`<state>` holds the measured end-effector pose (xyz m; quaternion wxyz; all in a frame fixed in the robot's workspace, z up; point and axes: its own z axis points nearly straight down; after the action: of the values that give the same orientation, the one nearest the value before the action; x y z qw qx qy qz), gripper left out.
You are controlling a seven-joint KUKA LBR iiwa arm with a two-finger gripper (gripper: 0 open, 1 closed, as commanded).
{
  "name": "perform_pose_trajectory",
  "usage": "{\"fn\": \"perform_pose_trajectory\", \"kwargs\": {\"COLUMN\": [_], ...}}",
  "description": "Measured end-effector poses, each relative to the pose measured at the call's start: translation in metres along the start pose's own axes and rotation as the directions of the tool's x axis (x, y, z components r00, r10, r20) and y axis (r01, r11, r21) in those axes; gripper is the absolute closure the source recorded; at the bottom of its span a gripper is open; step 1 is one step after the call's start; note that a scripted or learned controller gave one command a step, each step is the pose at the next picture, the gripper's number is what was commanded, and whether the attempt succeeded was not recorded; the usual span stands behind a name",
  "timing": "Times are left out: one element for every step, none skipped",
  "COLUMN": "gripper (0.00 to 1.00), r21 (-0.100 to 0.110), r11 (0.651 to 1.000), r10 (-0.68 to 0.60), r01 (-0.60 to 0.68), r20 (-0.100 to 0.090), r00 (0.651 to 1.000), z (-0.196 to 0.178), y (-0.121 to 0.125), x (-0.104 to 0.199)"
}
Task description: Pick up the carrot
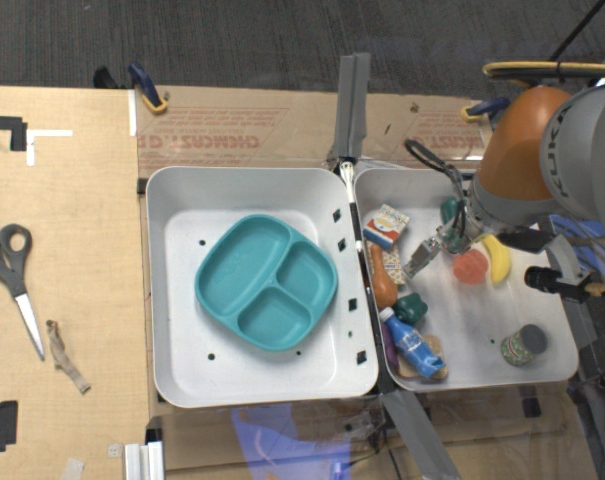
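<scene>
The gripper point(423, 258) hung in the right bin point(552, 368), its 2 fingers spread apart and gripping nothing. The carrot point(382, 276) lay just left of the fingertips, along the bin's left wall, not yet lifted. By my judgement the approach was nearly made; closing and lifting remained.

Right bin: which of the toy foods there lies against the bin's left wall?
The carrot, the long orange piece lying along the left wall. The banana and red tomato sit mid-bin, right of the pincer.
</scene>
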<state>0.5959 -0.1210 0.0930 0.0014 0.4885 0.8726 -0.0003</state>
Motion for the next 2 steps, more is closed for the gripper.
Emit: {"fn": "perform_pose_trajectory", "kwargs": {"gripper": [0.0,0.0], "r21": [0.0,0.0], "r11": [0.98,0.95], "r10": [0.198,0.312], "r01": [-0.198,-0.312], "r20": [0.001,0.001], "r00": [0.98,0.95], "z": [-0.083,-0.136], "y": [-0.009,0.005], "x": [-0.074,-0.114]}}
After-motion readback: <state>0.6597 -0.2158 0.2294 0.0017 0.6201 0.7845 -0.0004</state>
